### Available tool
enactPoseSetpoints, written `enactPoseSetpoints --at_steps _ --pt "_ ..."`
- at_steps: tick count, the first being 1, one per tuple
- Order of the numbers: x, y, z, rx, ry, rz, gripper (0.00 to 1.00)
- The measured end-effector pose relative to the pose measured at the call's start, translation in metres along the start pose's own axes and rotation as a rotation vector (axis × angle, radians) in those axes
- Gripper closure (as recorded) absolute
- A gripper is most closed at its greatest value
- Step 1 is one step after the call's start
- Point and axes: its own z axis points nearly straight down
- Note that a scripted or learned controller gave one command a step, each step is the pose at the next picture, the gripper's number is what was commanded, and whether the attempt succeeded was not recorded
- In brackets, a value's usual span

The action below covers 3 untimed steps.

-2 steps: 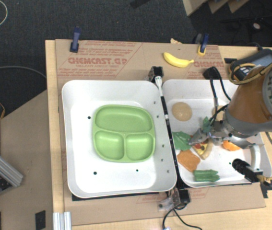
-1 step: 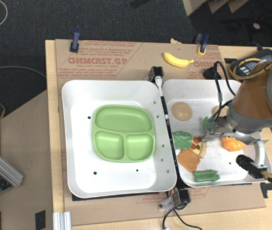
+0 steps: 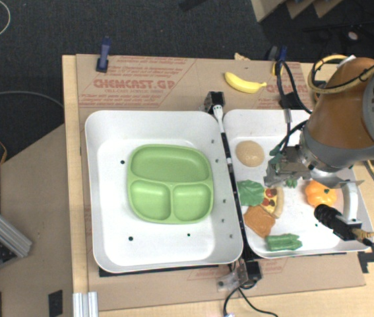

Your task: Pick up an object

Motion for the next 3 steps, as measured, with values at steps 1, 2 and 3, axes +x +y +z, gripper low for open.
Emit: enactPoseSetpoints --at_steps 1,2,3 --pt "0.038 0.028 0.006 0.005 -0.002 0.003 1.0" --pt "0.098 0.031 -0.31 -0.014 0.001 0.003 1.0" --pt "0.083 0.02 -0.15 0.025 -0.004 0.012 1.0"
